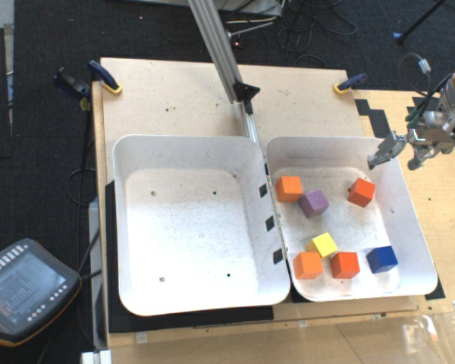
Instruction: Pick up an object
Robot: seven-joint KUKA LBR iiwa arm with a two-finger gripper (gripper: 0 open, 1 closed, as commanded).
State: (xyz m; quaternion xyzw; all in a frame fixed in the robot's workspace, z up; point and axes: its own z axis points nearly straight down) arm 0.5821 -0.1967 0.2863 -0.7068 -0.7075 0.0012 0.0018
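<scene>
The right bin (409, 226) holds several small blocks: an orange cube (290, 188), a purple cube (314, 202), a red-orange cube (361, 192), a yellow cube (324, 244), an orange cube (308, 265), a red cube (345, 264) and a blue cube (381, 259). My gripper (400, 153) hangs over the bin's upper right corner, up and to the right of the red-orange cube. Its two fingers stand apart with nothing between them.
The left bin (129, 226) sits beside the right one, with a slanted metal pole (212, 36) rising behind the gap between them. Clamps (106, 78) (349, 83) grip the board's far corners. A teach pendant (23, 290) lies at the lower left.
</scene>
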